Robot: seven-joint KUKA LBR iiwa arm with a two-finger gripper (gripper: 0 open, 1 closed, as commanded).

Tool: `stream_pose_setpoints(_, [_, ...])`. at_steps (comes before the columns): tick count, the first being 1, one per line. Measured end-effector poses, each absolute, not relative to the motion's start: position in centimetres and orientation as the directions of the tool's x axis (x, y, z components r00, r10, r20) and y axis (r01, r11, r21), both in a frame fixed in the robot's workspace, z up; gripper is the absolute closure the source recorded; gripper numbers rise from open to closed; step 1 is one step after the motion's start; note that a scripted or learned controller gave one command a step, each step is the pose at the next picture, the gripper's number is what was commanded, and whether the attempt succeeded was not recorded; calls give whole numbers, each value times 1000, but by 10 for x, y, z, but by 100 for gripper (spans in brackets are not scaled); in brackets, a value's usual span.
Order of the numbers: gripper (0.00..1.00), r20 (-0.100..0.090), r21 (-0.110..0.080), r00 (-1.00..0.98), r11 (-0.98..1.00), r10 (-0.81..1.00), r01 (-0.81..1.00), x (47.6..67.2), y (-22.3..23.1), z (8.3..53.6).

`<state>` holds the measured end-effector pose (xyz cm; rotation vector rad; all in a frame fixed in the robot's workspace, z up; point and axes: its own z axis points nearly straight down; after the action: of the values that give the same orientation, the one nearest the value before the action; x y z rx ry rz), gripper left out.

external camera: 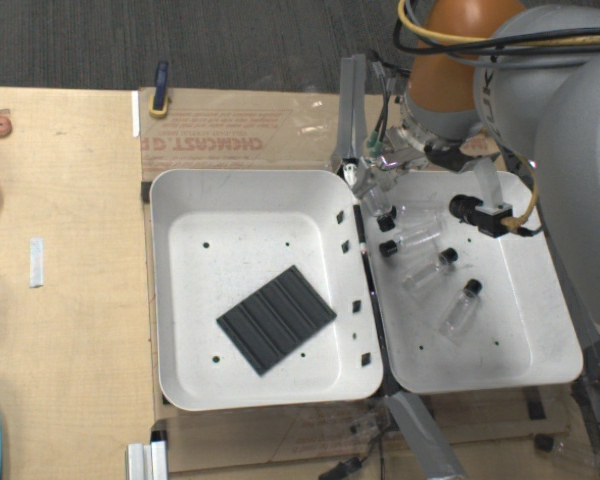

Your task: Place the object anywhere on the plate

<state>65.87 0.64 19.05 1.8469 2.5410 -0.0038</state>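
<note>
Dark ribbed plate (276, 319) lies tilted in left bin (175, 268). Right of it, right bin (520, 358) holds several clear vials (460, 308) with black caps. Gripper (380, 173) sits at that bin's upper-left corner.

Looked like a robotics lab or test cell rather than a home or shop: a large grey industrial robot arm with an orange band (460, 38) and looped yellow cable, mounted over a pale wooden bench (60, 268) on dark grey carpet. Held two shallow white plastic bins (165, 298) screwed side by side, backed by a flattened brown cardboard sheet with red print (230, 133) pinned by a blue clamp (160, 86), with bare metal brackets below.
</note>
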Motion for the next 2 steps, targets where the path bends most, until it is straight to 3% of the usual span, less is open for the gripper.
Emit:
stream_pose_setpoints(1, [100, -1, -2, -424, 424, 906, 906, 619, 60, 241])
stream_pose_setpoints(2, [100, 0, -2, -657, 657, 754, 754, 540, 63, 317])
